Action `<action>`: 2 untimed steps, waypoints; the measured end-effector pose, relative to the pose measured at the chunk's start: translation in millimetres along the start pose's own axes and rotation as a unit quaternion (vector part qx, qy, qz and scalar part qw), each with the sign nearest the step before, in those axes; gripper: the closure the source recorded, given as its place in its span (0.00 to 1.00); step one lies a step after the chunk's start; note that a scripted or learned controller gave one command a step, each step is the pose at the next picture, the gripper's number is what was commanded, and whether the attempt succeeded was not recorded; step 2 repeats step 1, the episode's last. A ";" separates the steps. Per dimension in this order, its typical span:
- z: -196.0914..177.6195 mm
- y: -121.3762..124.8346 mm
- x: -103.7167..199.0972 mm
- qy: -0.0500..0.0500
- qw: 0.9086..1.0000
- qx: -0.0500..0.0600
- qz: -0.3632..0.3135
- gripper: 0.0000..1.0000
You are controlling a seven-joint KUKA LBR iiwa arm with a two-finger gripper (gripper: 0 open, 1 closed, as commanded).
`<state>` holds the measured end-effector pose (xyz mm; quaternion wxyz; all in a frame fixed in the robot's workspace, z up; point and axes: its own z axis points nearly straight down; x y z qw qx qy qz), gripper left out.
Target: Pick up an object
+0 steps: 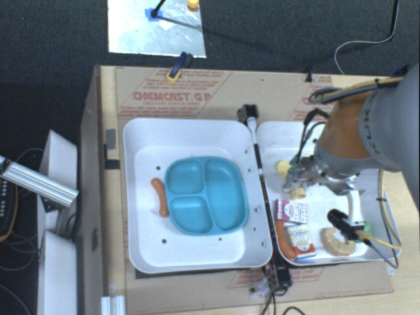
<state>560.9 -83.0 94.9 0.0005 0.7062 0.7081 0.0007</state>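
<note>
Reaching in from the right, the grey arm bends down over the right bin, with its gripper low over the middle of that bin's left half; whether the gripper is open or closed cannot be told from this slant, and nothing can be seen held in it. A small pale tan lump lies just below the gripper in the view, so close that contact cannot be judged. A yellow piece sits just to the gripper's left, near the wall shared by the two bins. Nearer the camera in the same bin, a pink-and-white pack lies next to a second printed pack, and an orange sausage runs along their left side, against the bin's left wall. A pale ring-shaped roll rests near the right bin's front right corner, well apart from the gripper. In the left bin, a blue divided plate sits in the middle, and another orange sausage lies lengthwise just beside the plate's left edge
</note>
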 end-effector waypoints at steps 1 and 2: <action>-90.2 11.4 49.3 0.000 1.000 -0.001 -0.001 1.00; -90.2 11.4 49.3 0.000 1.000 -0.001 -0.001 1.00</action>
